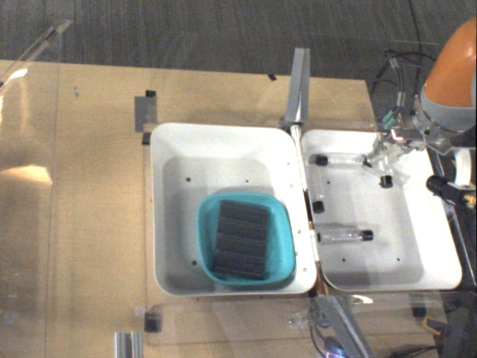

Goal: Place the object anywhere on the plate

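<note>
- Table [89, 222] with two bins, left bin [171, 136] and right bin [417, 274], sharing a wall at mid-frame. Any carry from right to left must clear that wall, and a low pass could clip it and drop the load.
- Arm [455, 73] enters at the upper right. Its gripper [384, 159] sits low over the upper part of the right bin, well apart from the plate. (Whether it is wide or narrow cannot be told; the tip is glare and clear plastic.)
- Teal plate [279, 222] lies in the lower half of the left bin, with a dark ridged block [241, 239] flat on it, inside the rim. Judged: the task looks met if this block is the object. The block covers most of the plate, so a further piece set down could land on it and slide off.
- Clear capped tubes, upper tube [339, 158] just beside the gripper and lower tube [344, 236] towards the bottom of the right bin. They are round and slick, so likely to roll or squirt out of a pinch.
- Small black piece [318, 206] by the shared wall is easily nudged.
</note>
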Controlling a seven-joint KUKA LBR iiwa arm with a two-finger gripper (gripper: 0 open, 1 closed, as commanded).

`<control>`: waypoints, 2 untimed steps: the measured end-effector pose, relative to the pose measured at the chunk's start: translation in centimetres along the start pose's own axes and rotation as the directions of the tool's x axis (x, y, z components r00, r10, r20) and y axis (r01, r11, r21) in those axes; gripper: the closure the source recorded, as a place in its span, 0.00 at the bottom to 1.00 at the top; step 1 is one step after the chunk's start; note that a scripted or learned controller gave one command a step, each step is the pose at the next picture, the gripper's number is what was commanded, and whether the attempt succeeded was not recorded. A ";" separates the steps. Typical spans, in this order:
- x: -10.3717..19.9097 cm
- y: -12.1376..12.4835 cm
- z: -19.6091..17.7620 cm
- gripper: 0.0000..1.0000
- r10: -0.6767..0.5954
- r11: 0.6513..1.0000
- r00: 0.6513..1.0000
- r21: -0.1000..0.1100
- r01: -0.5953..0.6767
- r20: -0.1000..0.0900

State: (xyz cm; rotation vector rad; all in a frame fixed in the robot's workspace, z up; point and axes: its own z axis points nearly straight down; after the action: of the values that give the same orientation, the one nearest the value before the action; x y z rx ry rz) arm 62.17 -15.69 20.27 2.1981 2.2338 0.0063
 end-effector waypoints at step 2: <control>16.0 -10.5 1.6 1.00 -0.129 0.992 0.992 0.002 0.129 -0.004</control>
State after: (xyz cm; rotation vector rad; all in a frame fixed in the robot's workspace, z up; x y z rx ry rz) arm 51.43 0.12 18.57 2.0514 2.3741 0.0076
